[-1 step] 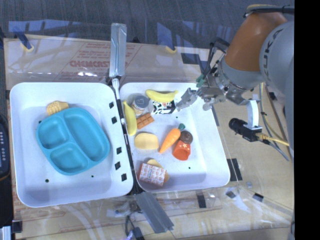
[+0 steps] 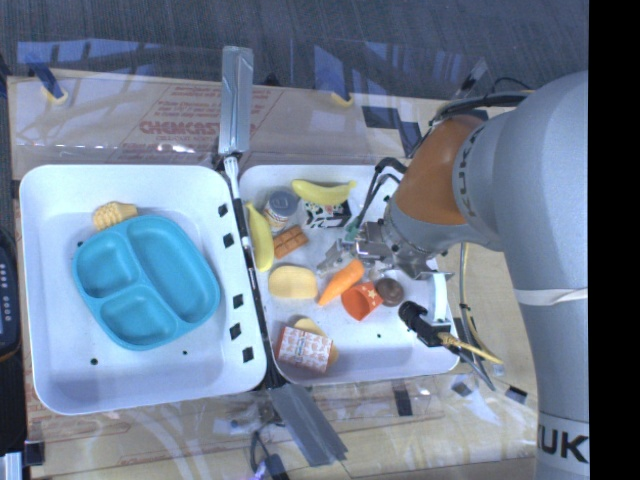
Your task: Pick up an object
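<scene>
1. Overhead, the grey arm (image 2: pixel 520 198) with its orange band (image 2: pixel 432 183) reaches in from the right and bends down over the right bin (image 2: pixel 420 358).
2. Its gripper (image 2: pixel 372 251) sits low among the objects near the middle of that bin, just above the carrot (image 2: pixel 341 281); how it is set I cannot tell, since the wrist hides it.
3. Nothing can be made out as held.
4. Around the carrot lie an orange cup (image 2: pixel 361 301) and a small brown piece (image 2: pixel 389 290) to its right, and a pale yellow potato-like lump (image 2: pixel 292 282) to its left.
5. Further up the bin are a banana (image 2: pixel 322 189), a small jar (image 2: pixel 281 208), a black-and-white cow toy (image 2: pixel 325 215) and a brown bar (image 2: pixel 289 241).
6. A second banana (image 2: pixel 260 238) lies along the bin's left wall.
7. A printed box (image 2: pixel 304 349) rests near the front edge.
8. On the left, the other bin (image 2: pixel 40 298) holds a blue divided plate (image 2: pixel 146 280), with a yellow corn piece (image 2: pixel 114 213) touching its upper rim.
</scene>
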